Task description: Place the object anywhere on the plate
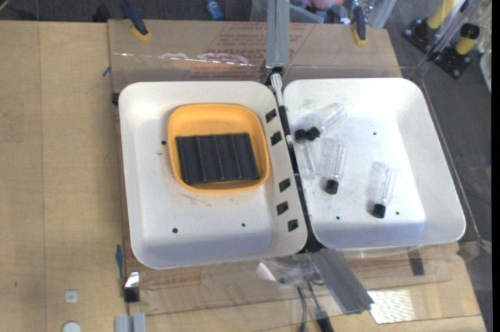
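Vials (334,164), clear with black caps, lie scattered at the right bin's (437,213) centre. At nine o'clock, the left bin (148,229) holds the orange plate (181,122) bearing a dark ridged block (219,158). Transparent and round, a vial could slip or roll away. Gripper state: cannot tell.

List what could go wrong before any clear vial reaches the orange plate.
1. The clear plastic vials with black caps are see-through against the white right bin, so a grasp may miss.
2. Three vials lie bunched, so fingers could knock neighbours.
3. The square orange plate holds a black ribbed block, leaving little bare surface.
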Controlling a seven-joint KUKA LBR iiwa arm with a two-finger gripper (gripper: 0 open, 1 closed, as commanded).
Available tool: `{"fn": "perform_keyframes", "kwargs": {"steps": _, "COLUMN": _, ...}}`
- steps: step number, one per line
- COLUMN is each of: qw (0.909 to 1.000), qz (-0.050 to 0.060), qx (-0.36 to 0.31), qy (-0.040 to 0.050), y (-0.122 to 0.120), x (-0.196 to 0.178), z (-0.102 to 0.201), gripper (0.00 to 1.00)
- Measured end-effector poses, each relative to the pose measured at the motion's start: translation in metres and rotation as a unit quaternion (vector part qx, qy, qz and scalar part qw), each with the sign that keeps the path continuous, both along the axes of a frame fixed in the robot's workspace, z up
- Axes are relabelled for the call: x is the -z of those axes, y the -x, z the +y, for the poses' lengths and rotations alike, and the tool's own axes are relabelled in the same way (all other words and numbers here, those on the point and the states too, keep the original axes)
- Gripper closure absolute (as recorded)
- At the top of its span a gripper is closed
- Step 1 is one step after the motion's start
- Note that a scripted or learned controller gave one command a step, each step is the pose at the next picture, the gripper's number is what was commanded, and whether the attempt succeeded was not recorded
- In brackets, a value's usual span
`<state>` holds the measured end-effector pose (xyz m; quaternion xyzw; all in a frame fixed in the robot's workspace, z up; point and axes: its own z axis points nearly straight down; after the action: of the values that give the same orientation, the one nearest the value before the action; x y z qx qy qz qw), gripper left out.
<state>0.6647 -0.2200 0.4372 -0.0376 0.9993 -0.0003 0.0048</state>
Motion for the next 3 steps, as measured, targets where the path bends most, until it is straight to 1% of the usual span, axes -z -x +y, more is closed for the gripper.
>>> {"fn": "perform_keyframes", "kwargs": {"steps": 1, "qw": 0.9813, "qz": -0.001, "qx": -0.193, "qy": 0.0016, "y": -0.0036, "x": 0.0000, "z": -0.0008, "gripper": 1.00}}
{"fn": "perform_keyframes", "kwargs": {"steps": 2, "qw": 0.9526, "qz": -0.001, "qx": -0.304, "qy": 0.0024, "y": -0.0036, "x": -0.0001, "z": -0.0007, "gripper": 1.00}}
{"fn": "perform_keyframes", "kwargs": {"steps": 3, "qw": 0.9229, "qz": -0.001, "qx": -0.385, "qy": 0.0031, "y": -0.0037, "x": 0.0000, "z": -0.0004, "gripper": 1.00}}
